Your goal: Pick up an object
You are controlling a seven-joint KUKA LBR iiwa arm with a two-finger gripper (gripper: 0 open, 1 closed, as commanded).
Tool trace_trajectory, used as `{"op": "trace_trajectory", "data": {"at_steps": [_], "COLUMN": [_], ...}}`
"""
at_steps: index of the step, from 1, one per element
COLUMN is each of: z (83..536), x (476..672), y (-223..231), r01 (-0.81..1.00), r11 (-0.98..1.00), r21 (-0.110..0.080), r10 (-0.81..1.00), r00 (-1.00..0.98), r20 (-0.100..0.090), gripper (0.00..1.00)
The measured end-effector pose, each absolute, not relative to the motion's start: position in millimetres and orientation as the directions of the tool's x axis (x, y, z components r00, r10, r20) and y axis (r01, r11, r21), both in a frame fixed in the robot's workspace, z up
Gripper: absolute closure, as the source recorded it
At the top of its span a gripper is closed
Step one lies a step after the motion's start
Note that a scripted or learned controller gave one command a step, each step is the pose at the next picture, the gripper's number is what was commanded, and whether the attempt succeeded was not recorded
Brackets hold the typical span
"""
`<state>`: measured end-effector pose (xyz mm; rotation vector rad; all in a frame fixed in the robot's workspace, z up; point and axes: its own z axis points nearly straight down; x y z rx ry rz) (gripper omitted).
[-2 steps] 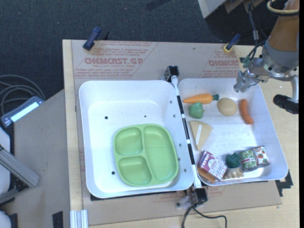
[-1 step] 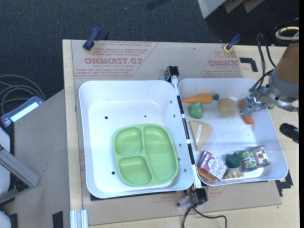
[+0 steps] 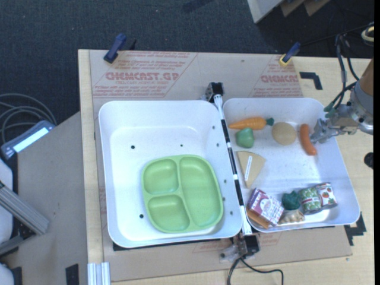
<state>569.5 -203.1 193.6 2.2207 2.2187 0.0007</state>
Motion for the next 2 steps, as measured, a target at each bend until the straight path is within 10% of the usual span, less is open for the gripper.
{"op": "trace_trajectory", "data": {"at_steps": [1, 2], "z": [205, 114], "x": [623.9, 631.8], "y": [-192, -158], "r01": [1.0, 1.0], "r11": [0.001, 0.001], "r21": [0.002, -0.002], "r10": [1.0, 1.0], "r00": [-0.001, -0.001], "r20": [-0.001, 0.001], "gripper": [1.0, 1.0]}}
